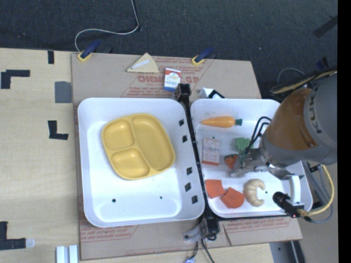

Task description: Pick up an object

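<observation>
Gripper [239, 166] is down mid right bin [285, 106], by a small red piece [230, 160] and green piece [242, 143]; can't tell how the jaws stand.

A plastic orange carrot with a green leafy end [220, 122] lies flat along the far side of the right white bin [247, 104], its green tip pointing right. Nearer the middle lies a small flat printed packet, pale with reddish markings [210, 150], beside the bin's left wall. To its right sits a small green ridged toy piece [242, 144], and just below that a small red-orange item [231, 160], too small to identify. Along the near side lie two orange-red wedge-shaped pieces [225, 193], touching, and right of them a cream-coloured curled croissant-like toy [254, 192].
</observation>
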Robot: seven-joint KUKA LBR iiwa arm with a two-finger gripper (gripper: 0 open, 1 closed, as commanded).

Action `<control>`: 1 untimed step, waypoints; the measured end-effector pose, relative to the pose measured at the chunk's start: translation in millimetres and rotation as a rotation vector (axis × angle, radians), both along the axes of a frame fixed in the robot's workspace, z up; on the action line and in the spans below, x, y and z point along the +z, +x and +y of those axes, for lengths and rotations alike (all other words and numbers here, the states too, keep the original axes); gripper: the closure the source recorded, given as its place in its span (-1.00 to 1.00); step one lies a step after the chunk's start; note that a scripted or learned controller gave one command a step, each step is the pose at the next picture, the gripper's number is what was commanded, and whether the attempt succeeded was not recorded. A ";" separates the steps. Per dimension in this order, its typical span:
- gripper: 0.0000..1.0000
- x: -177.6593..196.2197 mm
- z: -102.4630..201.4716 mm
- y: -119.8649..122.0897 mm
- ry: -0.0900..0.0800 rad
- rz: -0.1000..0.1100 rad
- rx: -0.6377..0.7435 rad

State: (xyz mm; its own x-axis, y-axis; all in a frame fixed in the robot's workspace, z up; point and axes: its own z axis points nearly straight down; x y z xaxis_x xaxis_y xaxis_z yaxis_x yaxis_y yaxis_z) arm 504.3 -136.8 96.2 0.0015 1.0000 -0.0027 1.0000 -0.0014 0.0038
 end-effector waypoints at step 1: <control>-1.00 -0.1 0.0 -0.1 0.000 0.000 0.000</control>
State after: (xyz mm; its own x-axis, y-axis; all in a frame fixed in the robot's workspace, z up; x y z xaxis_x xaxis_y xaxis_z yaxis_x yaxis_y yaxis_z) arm 504.2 -136.8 96.0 0.0017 1.0000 -0.0025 1.0000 -0.0016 0.0035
